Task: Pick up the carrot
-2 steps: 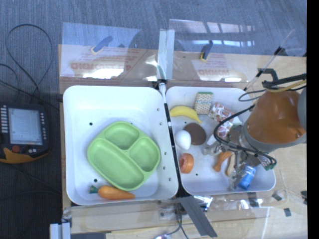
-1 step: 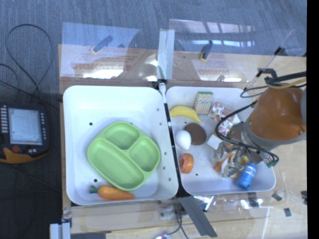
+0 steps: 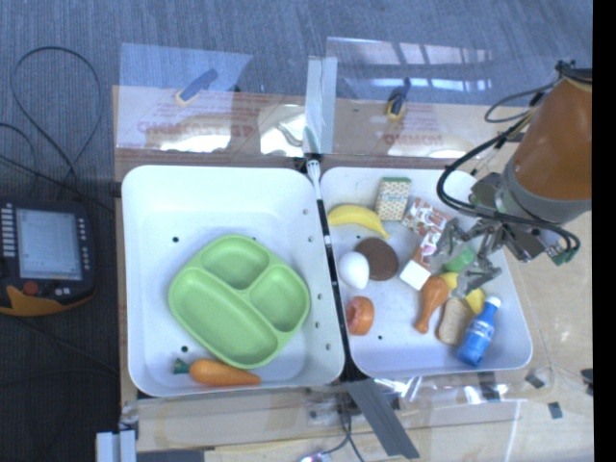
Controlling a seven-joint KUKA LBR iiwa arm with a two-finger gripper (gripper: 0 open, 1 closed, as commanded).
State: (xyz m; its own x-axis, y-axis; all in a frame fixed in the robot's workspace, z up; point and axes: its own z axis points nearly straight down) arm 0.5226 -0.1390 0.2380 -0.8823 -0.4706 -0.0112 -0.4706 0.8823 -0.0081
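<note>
The arm [image 3: 553, 152] comes in from the right edge of the frame, its orange band high at the upper right, and bends down over the right part of the right bin [image 3: 510, 354]. The gripper [image 3: 470, 258] hangs low among the crowded things there – whether its fingers are open or closed I cannot tell, because cables and clutter hide them. The carrot [image 3: 223, 373] lies far from it, in the left bin [image 3: 144, 258], at the lower edge of that bin, just beside the green divided plate [image 3: 241, 301] and below it, with its green end pointing to the left. In the right bin there are a banana [image 3: 358, 219], a white egg [image 3: 354, 270] touching a brown round thing [image 3: 379, 258], a small orange fruit [image 3: 360, 315], a chicken drumstick [image 3: 431, 301] and a blue bottle [image 3: 477, 333] near the lower right corner. To the left of the desk – on the grey floor – a teach pendant [image 3: 46, 256] rests.
</note>
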